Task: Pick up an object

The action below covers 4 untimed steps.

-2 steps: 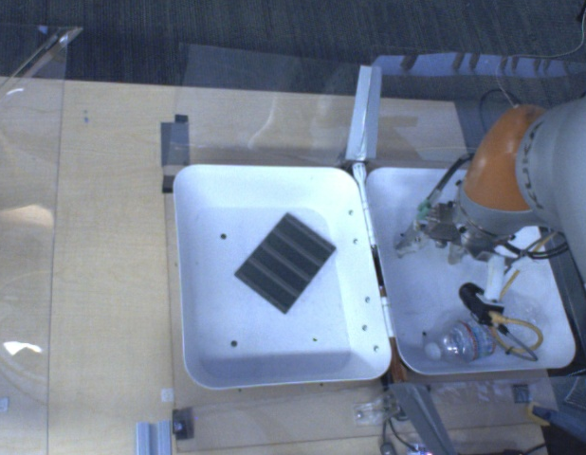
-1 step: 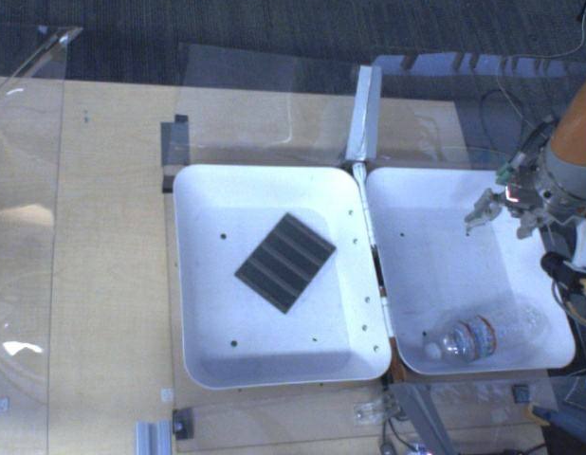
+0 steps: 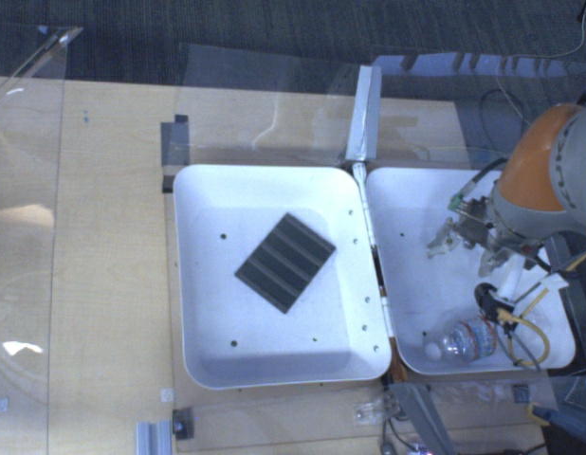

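1. Hanging over the right bin (image 3: 407,207), the gripper (image 3: 451,233) sits at the end of the grey arm (image 3: 558,173), which enters from the right with its orange band (image 3: 532,164) above the wrist.
2. Gripper state: cannot tell; the tip is small and blurred against the white bin floor, nothing clearly seen in it.
3. Contact: cannot tell if the tip touches the floor of the bin; it appears over bare white surface in the upper middle of that bin.
4. Cables, black and yellow (image 3: 513,325), loop down from the wrist over the right bin's lower right area.
5. Clear plastic bottle (image 3: 461,341) lies on its side near the front edge of the right bin, well below the gripper, apart from it. Long axis runs roughly left-right, white cap end pointing left, slightly down.
6. Left bin (image 3: 193,254) holds a dark ribbed rectangular pad (image 3: 285,262), lying flat near the centre, turned diagonally, ribs running lower left to upper right.
7. Both bins sit side by side, touching, on the wooden bench (image 3: 94,254).
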### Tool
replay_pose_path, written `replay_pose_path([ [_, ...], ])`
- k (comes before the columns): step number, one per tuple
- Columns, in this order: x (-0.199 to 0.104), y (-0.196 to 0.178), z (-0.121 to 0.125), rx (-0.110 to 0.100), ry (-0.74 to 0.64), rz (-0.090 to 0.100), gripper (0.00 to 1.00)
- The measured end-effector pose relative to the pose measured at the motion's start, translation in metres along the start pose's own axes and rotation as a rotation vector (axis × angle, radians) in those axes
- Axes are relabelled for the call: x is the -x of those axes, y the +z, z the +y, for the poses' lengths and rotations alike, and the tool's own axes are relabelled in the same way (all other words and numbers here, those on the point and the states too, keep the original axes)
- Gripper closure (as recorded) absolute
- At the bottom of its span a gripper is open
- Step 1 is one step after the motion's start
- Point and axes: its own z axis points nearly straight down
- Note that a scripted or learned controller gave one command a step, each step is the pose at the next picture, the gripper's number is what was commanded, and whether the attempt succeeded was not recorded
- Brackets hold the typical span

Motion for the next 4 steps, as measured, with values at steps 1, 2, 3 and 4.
replay_pose_path([
  [1, 0.025, -0.046, 0.056, 0.004, -0.013, 0.000, 0.00],
  [2, 0.013, -0.001, -0.015, -0.001, 0.027, 0.000, 0.00],
  [3, -0.007, 0.029, -0.080, 0.013, -0.215, 0.002, 0.00],
  [4, -0.010, 0.016, -0.077, 0.021, -0.217, 0.005, 1.00],
])
